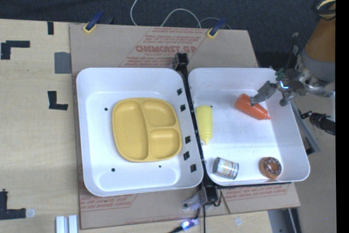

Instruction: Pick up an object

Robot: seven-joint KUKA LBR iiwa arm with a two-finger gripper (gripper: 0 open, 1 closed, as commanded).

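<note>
At nine o'clock, a mustard-yellow divided tray (146,129) lies in the white left bin (92,117). The white right bin (283,139) holds a pale yellow banana (204,123), an orange carrot (252,107) at two o'clock, a silver can (225,168), and a brown, possibly glazed doughnut (270,167).

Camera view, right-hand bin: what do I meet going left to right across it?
yellow banana → small can → orange carrot → donut → end effector above the carrot's right end.
</note>
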